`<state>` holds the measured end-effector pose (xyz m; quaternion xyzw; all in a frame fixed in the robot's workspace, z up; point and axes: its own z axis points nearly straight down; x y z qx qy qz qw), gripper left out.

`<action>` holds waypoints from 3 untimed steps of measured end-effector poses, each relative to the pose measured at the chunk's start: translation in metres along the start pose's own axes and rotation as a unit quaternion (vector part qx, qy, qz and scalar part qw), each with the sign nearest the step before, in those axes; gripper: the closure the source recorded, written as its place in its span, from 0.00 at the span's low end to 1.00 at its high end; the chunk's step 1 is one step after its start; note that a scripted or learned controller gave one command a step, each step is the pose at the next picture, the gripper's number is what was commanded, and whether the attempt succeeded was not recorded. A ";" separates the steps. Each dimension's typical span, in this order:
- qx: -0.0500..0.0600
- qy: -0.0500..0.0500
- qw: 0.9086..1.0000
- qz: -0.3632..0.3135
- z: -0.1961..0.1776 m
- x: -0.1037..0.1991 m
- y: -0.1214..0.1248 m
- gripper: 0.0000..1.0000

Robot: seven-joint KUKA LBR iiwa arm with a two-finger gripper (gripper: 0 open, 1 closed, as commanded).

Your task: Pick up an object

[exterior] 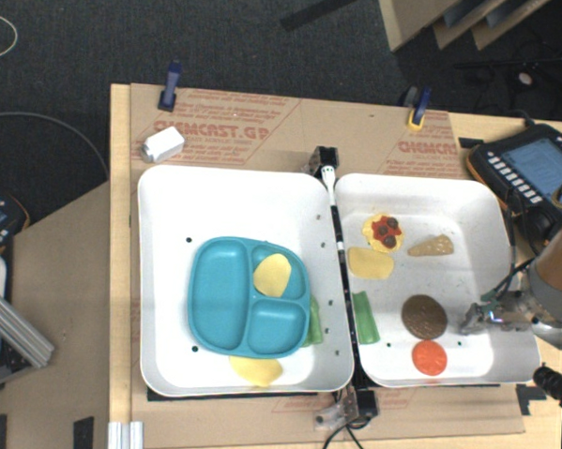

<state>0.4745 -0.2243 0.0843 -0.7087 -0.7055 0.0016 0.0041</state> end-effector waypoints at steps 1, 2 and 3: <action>-0.003 -0.001 1.000 -0.002 0.000 0.008 0.005 1.00; -0.003 -0.001 1.000 -0.002 0.000 0.013 0.005 1.00; -0.003 0.000 1.000 -0.002 0.000 0.017 0.005 1.00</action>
